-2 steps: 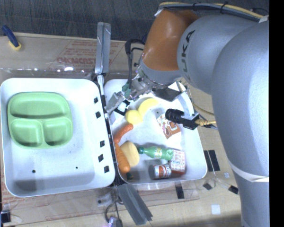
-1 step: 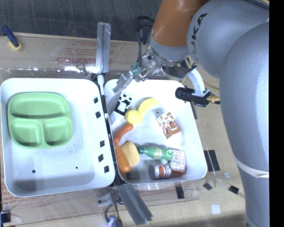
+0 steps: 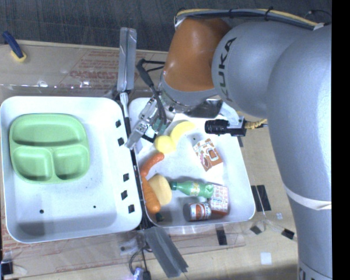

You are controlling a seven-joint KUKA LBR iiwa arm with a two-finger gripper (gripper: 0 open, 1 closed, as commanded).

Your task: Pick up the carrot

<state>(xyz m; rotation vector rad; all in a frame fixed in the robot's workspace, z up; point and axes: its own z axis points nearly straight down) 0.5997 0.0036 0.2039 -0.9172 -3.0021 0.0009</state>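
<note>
The carrot (image 3: 151, 198), orange and tapered, lies along the left wall of the right bin (image 3: 240, 174), near its front. A pale yellow potato-like piece (image 3: 160, 188) touches its right side. A second orange-red long piece (image 3: 152, 163) lies just behind it, slanting up toward a lemon (image 3: 165, 143). My gripper (image 3: 141, 126) hangs over the back left part of the right bin, close to the divider between the bins. It is behind the carrot and well apart from it, with nothing seen in it.
The right bin also holds a yellow round fruit (image 3: 183, 130), a small snack packet (image 3: 207, 154), a green bottle (image 3: 192, 188), a brown can (image 3: 198, 211) and a printed box (image 3: 220, 198). A green compartment tray (image 3: 49, 147) lies in the left bin (image 3: 76, 214).
</note>
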